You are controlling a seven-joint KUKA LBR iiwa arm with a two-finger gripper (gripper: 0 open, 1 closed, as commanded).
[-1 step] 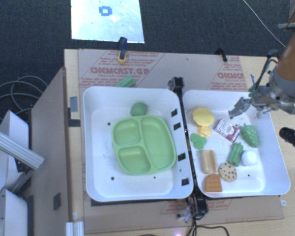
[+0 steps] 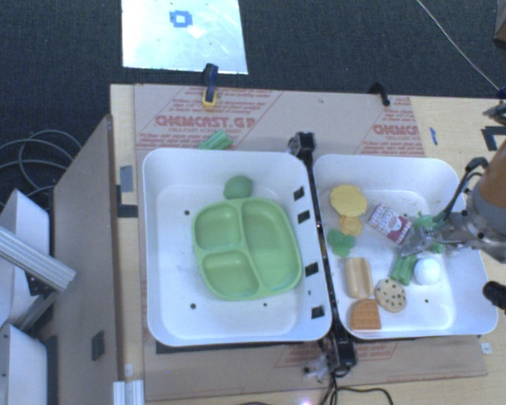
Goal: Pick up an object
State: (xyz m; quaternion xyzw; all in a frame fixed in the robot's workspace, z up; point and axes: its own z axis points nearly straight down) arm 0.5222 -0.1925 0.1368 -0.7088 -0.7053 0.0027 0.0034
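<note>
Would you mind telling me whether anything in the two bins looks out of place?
One small green piece lies in the left bin outside the green divided tray, against its far rim. Otherwise nothing looks spilled or damaged.

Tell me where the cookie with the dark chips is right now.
The cookie lies in the right bin, toward its front, just below the white ball and right of the orange cracker.
</note>
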